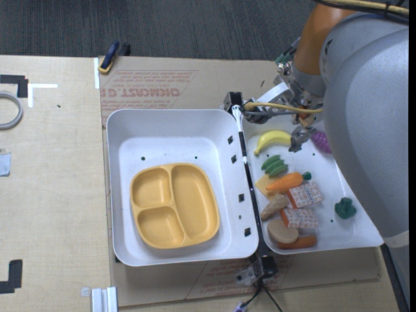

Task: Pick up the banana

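The banana is lying near the far edge of the right bin, close to the dividing wall, looking like a light, stiff, smooth toy best pinched across its curved middle. The gripper is hovering just beside its right end; whether it is spread or pressed together I cannot tell. Green vegetables are sitting just nearer.

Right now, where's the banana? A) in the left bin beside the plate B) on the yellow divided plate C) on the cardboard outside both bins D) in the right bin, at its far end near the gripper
D: the banana lies on the floor of the right bin, at its far end just left of the gripper, above the green vegetable.
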`<state>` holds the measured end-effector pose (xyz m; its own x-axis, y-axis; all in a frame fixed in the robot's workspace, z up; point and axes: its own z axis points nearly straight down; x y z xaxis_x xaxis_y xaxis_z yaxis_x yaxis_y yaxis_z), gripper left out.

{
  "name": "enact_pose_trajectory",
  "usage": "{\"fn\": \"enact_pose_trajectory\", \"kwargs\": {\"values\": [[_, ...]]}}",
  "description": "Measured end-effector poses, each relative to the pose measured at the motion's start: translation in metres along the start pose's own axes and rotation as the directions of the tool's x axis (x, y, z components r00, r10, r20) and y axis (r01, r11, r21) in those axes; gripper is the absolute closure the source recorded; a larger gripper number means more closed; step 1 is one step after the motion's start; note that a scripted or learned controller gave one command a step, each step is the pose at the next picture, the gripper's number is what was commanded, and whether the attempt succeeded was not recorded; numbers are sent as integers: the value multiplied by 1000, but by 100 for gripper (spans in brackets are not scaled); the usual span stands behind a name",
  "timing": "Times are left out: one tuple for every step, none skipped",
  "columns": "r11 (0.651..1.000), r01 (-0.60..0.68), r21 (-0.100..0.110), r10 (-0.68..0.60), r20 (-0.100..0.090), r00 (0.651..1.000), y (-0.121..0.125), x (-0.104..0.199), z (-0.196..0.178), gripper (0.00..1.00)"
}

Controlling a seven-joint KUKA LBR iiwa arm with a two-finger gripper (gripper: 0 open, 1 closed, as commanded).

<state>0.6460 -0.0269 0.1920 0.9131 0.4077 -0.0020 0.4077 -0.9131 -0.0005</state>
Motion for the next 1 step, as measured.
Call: {"fn": "enact_pose_trajectory", "kwargs": {"values": [[999,51,1,-51,1,999,-38,17,0,0]]}}
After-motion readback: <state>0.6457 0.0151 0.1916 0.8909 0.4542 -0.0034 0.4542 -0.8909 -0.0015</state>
